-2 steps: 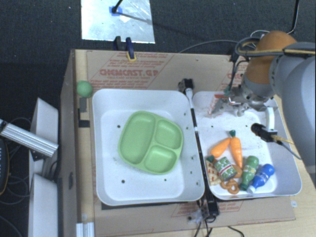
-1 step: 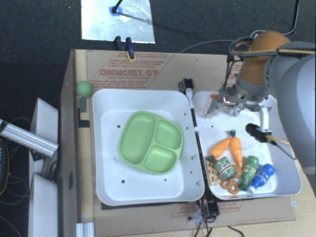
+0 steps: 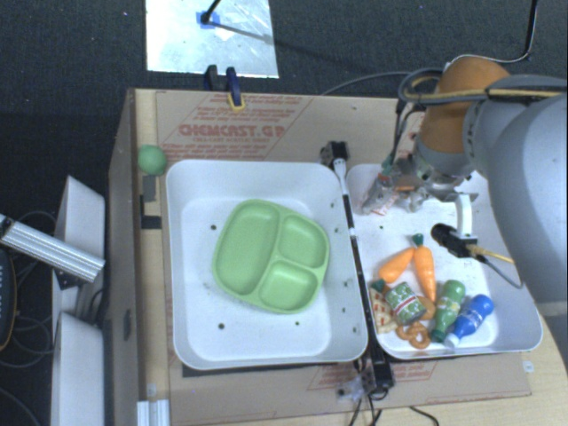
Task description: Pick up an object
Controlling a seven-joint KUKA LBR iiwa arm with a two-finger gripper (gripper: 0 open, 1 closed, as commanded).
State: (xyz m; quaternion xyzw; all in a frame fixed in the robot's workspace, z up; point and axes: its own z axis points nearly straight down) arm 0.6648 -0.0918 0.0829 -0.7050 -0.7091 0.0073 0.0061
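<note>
My gripper point(image 3: 395, 204) hangs over the far end of the right bin point(image 3: 524, 327), its fingers pointing down and open with nothing between them. The toys lie at the near end of that bin, apart from the gripper. Two orange carrots point(image 3: 424, 272) lie closest to it. Below them are a small can with a red and green label point(image 3: 404, 302), a green bottle point(image 3: 449, 300), a blue bottle point(image 3: 470, 316) and a pretzel point(image 3: 414, 333).
The left bin point(image 3: 191, 327) holds a green divided plate point(image 3: 271, 256). A green ball point(image 3: 152, 159) rests on the bench outside the left bin's far corner. A raised rim point(image 3: 352, 238) separates the two bins.
</note>
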